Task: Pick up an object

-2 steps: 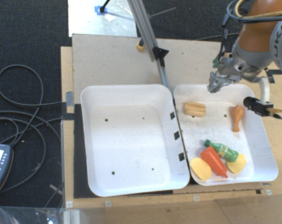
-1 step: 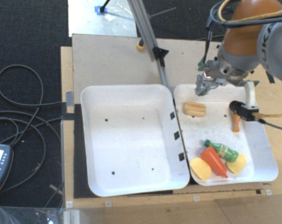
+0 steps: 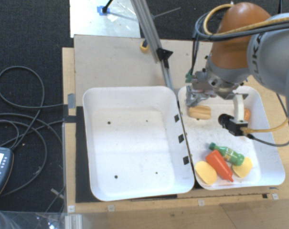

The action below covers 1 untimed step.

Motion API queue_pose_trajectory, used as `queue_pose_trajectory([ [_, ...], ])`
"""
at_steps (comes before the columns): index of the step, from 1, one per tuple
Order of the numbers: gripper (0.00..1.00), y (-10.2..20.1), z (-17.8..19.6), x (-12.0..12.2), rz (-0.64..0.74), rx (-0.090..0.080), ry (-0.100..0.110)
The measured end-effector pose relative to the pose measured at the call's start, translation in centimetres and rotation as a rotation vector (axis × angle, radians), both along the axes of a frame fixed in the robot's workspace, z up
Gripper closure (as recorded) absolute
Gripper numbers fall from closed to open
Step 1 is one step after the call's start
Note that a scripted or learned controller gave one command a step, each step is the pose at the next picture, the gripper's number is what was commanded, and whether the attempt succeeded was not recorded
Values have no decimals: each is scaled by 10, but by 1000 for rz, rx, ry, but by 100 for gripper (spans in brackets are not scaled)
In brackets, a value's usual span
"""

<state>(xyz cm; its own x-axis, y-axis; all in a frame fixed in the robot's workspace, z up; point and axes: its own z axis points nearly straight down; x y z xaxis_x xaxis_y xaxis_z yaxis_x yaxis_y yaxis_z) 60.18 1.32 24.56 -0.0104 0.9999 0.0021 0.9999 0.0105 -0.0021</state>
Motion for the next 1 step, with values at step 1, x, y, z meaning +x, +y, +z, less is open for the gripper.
queue_pose_trajectory([
  [1,100,57,-14,-18,1,0,0],
])
